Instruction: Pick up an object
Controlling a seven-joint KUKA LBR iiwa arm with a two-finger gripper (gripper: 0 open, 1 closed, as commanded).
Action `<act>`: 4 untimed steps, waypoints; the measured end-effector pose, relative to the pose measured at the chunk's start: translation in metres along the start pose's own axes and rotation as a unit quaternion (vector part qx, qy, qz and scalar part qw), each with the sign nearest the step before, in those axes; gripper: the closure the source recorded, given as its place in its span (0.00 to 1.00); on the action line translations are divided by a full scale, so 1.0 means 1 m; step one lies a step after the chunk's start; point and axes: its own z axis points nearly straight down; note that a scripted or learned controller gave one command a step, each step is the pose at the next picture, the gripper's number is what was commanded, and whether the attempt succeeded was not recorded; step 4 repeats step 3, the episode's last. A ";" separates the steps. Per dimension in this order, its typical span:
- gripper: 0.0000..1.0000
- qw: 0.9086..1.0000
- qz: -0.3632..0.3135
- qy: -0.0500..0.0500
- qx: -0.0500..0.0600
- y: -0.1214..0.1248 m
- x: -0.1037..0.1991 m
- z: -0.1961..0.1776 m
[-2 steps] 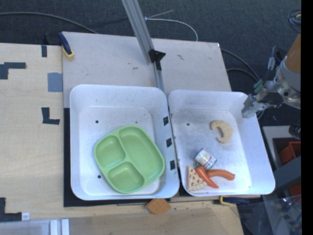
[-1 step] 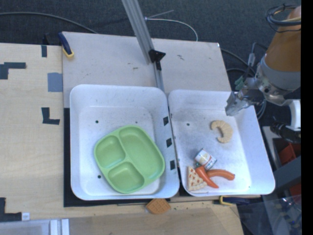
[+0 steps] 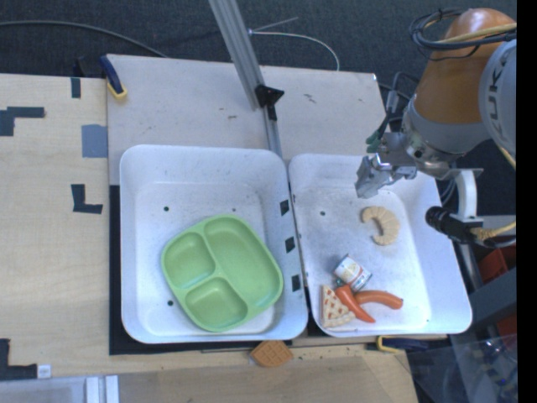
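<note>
Nearest the lens, a waffle-like piece (image 3: pixel 270 353) lies on the worktop (image 3: pixel 193 99) below the right bin (image 3: pixel 449 309). Inside that bin, the croissant (image 3: pixel 383 225) sits just below the tool (image 3: pixel 369 179); whether the tool is clenched I cannot tell. Risk: descending off-centre, it could nudge the curved croissant aside.

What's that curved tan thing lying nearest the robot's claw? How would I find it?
Look at the right white bin, the one the arm reaches over. Just below the gripper, alone on the bin floor, lies the croissant, a pale brown toy pastry. Unlike the small can, carrot and waffle-patterned wedge clustered lower down, it is crescent-shaped and touches nothing.
</note>
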 end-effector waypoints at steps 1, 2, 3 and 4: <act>1.00 1.000 0.000 0.000 0.000 -0.004 0.048 0.008; 1.00 1.000 0.000 0.000 0.001 0.003 0.102 0.030; 1.00 1.000 -0.001 0.000 -0.001 0.011 0.154 0.026; 1.00 1.000 -0.001 0.000 -0.001 0.011 0.154 0.026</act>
